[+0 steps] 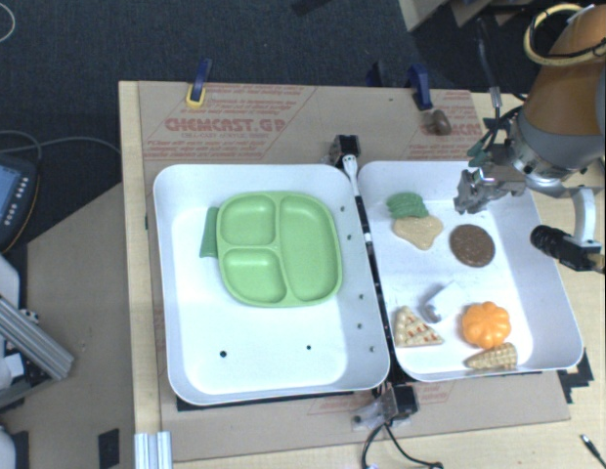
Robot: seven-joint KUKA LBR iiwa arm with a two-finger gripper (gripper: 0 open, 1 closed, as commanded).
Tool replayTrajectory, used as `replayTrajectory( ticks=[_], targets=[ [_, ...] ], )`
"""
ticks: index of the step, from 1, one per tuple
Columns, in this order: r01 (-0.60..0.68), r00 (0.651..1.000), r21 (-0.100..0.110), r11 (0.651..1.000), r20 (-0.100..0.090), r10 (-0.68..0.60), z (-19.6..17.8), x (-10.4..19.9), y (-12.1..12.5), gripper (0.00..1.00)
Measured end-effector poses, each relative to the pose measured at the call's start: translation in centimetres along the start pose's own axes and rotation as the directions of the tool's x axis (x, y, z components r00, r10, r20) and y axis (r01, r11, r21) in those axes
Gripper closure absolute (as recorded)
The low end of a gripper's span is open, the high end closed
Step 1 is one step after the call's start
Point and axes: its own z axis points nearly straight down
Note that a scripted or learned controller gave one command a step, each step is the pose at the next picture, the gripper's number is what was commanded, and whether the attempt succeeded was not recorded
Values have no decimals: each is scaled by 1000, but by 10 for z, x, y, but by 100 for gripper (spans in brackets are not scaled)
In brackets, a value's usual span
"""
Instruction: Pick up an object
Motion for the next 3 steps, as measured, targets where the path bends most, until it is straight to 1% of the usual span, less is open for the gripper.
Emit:
replayTrajectory(
  ticks=[1, 2, 3],
  targets=[
    [1, 1000, 5, 1000, -1, -1, -11, 0, 1, 100],
    [2, 1000, 13, 1000, -5, -2, -1, 37, -29, 100],
    [0, 1000, 5, 1000, -1, 0, -19, 28, -21, 100]
  ],
)
